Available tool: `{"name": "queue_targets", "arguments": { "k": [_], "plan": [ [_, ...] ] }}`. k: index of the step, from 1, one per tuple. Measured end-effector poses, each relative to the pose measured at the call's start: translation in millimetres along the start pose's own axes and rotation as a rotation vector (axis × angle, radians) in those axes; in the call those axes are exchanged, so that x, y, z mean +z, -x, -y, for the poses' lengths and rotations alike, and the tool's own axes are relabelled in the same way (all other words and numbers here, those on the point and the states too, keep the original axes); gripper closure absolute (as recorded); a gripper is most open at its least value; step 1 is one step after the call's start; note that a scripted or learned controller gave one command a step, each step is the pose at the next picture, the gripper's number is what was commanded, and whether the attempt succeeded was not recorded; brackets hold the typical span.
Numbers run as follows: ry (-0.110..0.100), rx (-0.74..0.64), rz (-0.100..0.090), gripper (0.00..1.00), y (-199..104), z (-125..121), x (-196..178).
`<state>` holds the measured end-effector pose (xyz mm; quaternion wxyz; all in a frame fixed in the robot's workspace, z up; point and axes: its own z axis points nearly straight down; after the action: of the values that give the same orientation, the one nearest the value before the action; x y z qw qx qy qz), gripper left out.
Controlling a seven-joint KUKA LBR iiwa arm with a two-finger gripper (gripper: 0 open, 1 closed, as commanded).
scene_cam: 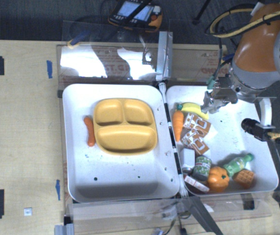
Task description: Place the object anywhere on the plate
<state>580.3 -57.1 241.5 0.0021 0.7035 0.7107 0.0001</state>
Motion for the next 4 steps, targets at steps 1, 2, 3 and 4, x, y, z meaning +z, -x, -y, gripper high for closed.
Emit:
{"name": "queue_targets", "arguments": {
  "k": [1, 2, 3, 4],
  "plan": [
    [-0.001, -0.036, -0.002, 1.00, -72.7, -61.3, 49.6],
    [-0.007, 0.186, -0.002, 1.00, -146.9, -28.6, 25.7],
    [-0.010, 0.363, -0.002, 1.00, -126.6, 9.9, 57.4],
    [-0.008, 0.316, -0.002, 1.00, -102.2, 62.7, 41.1]
  ]
}}
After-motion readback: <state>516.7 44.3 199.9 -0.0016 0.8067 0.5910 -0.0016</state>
